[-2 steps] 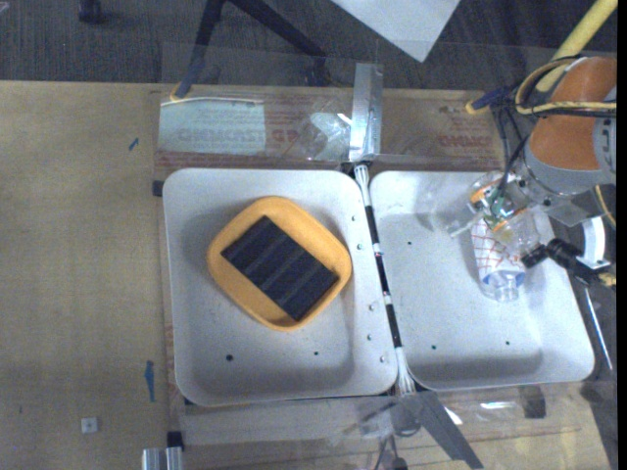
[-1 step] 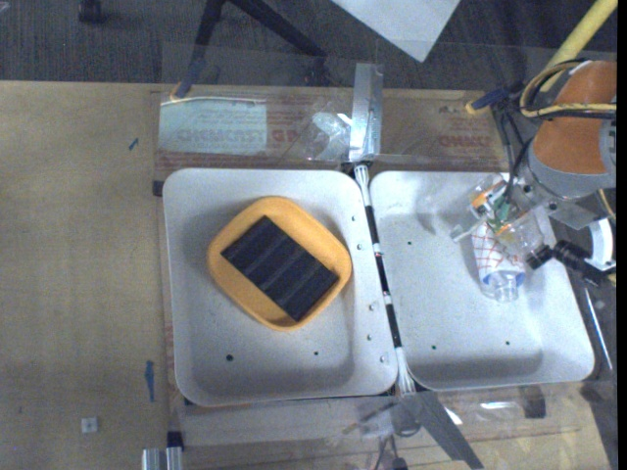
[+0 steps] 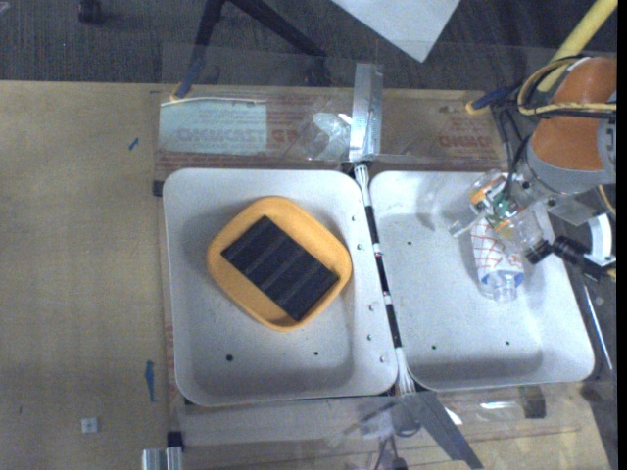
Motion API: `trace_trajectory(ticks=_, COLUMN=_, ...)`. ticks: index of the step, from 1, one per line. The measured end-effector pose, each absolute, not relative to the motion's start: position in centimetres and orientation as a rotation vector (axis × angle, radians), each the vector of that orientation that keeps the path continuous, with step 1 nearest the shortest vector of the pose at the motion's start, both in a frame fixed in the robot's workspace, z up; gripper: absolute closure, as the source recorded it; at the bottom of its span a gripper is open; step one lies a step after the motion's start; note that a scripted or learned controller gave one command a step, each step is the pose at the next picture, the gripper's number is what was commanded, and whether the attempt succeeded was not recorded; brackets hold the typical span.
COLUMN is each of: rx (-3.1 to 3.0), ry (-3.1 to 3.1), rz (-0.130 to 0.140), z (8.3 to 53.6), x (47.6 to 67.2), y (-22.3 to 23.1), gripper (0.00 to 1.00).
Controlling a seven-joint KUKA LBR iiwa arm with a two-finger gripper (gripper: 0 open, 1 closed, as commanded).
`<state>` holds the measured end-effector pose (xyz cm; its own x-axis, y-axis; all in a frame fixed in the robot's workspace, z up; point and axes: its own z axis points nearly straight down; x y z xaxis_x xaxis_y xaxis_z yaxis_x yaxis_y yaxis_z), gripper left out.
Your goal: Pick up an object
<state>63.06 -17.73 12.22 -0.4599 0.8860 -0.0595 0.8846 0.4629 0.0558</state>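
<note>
The clear plastic bottle [image 3: 498, 253] lies toward the right bin's [image 3: 441, 360] far right edge, long axis running near-to-far, directly beneath the gripper [image 3: 502, 204]; the yellow pad [image 3: 279, 262] sits centred in the left bin [image 3: 196, 360].

Office chair base [image 3: 211, 8] — white sheet [image 3: 392, 3]

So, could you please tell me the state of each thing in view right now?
Orange pad: lying flat in the left bin, dark panel facing up, untouched.
Clear plastic bottle: in the right bin, under the tool; grip unclear.
Arm: reaching over the right bin.
</note>
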Motion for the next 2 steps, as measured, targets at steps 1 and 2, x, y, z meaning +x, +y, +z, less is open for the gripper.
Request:
trace_trajectory(ticks=1, rx=1.548, ry=2.718, rz=0.003, z=12.5, x=64.1, y=-20.9, gripper=0.0)
trace_trajectory(ticks=2, rx=1.499, ry=2.758, rz=-0.003, z=9.5, x=65.9, y=-18.9, gripper=0.0)
